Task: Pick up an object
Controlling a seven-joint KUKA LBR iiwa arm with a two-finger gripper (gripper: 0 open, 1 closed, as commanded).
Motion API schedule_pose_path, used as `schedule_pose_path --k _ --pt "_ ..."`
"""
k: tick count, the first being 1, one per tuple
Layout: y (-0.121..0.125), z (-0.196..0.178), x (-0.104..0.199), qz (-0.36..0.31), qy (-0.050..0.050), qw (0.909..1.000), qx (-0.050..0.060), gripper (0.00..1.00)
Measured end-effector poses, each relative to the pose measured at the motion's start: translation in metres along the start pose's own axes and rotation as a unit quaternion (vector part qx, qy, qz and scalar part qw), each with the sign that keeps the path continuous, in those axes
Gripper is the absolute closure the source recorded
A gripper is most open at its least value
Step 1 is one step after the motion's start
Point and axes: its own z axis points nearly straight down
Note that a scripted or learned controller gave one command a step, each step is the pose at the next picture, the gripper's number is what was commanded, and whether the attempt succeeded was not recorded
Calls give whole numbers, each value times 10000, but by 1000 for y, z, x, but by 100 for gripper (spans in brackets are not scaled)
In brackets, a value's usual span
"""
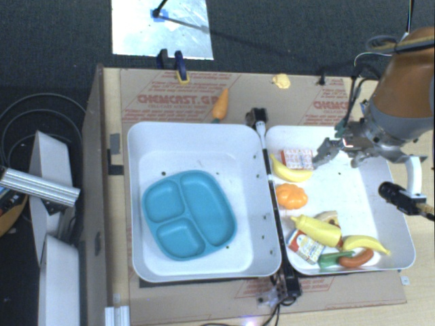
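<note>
**A:** Where does the gripper (325,150) stand?

**B:** Over the upper part of the right bin (391,189), its dark tip just beside the small red-and-white box (298,158). The tip is too small and dark to read, so I cannot tell how it is set or whether anything is in it.

**A:** What is on offer to pick?

**B:** All in that right bin: a banana (291,172) touching the box, an orange (291,195) just below it, and further down a crowded group with a yellow bottle (318,228), a second banana (366,244), a flat red packet (307,246) and something green and red at the bin's lower rim. The left bin (197,138) carries a blue divided tray (189,213).

**A:** So which would you go for?

**B:** The box or the near banana, since they lie nearest the tip. They touch, though, so I would come straight down over the middle of one of them, away from where they meet, to avoid nudging the other.

**A:** And the risk?

**B:** The banana is curved and smooth and may roll out of a pinch; gripping across its narrow width at mid-length looks safest. The lower group seems too tightly packed for a clean approach.
</note>
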Motion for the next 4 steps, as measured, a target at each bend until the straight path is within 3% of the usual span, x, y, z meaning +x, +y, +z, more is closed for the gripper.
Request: schedule_pose_path --k 1,2,3,4 --pt "-31 170 -41 38 4 10000 29 0" --pt "39 162 -17 -17 -15 10000 -36 0" --pt "-46 164 -51 34 7 10000 34 0" --pt "-78 164 5 -14 11 10000 11 0"
